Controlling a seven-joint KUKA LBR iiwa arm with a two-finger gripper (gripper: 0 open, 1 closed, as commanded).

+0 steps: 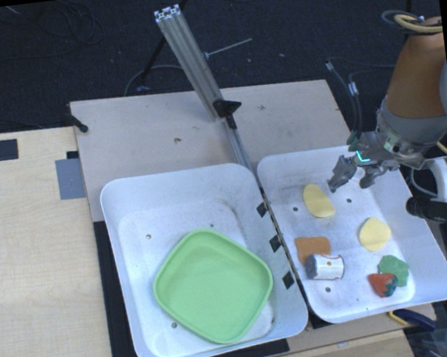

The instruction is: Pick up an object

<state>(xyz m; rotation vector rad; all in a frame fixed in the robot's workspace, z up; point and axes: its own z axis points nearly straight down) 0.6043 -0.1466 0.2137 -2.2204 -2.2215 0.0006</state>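
My gripper (353, 177) hangs over the far part of the right bin (433, 285), its fingers spread open with nothing between them. Just left of and below it lies a pale yellow oval piece (318, 200). A second yellow piece (374, 233) rests nearer the bin's middle right. An orange block (313, 246) sits beside a small white can (326, 266) lying on its side. At the near right corner are a green lump (394, 267) and a red piece (382, 283) touching it.
The left bin (125, 203) holds a light green square plate (213, 285). A grey metal rail (195, 59) slants down from the back toward the seam between the bins. Black clips (274, 240) line that seam.
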